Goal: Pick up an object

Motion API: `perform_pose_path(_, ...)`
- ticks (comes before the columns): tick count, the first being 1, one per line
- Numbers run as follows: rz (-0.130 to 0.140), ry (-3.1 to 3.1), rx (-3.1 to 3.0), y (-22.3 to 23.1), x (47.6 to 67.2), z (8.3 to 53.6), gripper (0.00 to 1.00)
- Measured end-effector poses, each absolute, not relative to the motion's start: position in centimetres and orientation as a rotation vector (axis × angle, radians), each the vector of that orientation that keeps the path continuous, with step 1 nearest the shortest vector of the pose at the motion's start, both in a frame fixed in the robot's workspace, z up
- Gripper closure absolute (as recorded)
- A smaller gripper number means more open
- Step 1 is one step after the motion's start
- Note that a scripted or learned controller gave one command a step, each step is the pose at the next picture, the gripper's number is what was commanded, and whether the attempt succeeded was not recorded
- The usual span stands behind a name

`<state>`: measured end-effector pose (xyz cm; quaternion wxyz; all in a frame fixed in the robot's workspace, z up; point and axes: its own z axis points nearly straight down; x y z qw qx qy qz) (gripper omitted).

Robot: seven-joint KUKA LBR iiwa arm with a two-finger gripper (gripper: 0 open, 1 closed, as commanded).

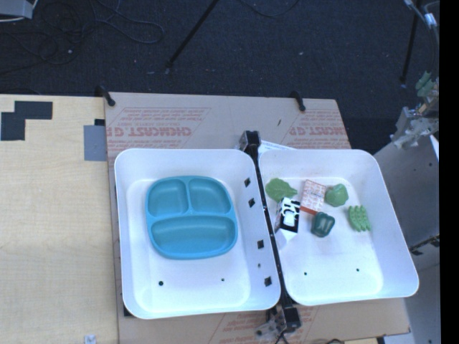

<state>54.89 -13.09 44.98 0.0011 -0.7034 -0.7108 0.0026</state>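
Hand: what looks like the hand (pixel 416 129) is a pale grey fitting at the view's right edge, beyond the right bin's far right corner; whether it is spread or pressed together cannot be told, and nothing is seen in it.
Objects on offer: six small items clustered in the far half of the right bin (pixel 391 213), all below and to the left of the hand in the view.
Nearest to the hand: a ridged light-green toy (pixel 358 218) and a rounded green lump (pixel 336 195), near each other but apart.
Next out: a dark green pepper (pixel 323 225) and a red-and-white packet (pixel 313 196).
Farthest from the hand: a leafy green toy (pixel 280 189) and a black-and-white block (pixel 289 215), hard by the divider between the bins.
Long axis: the ridged toy's length runs from the bin's far side toward its near side, slightly slanted.
Likely approach: a reach leftward and down; the ridged toy stands clearest of its neighbours.
Beyond the divider: a blue divided plate (pixel 191 216) in the left bin (pixel 136 264).
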Motion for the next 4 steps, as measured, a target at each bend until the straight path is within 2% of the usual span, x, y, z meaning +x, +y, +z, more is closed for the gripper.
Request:
perform_pose_path(1, 0.007, -2.221, -2.21, -8.2, 51.7, 39.2, 1.0)
perform_pose_path(4, 0.01, -2.233, -2.201, -8.5, 51.9, 42.3, 1.0)
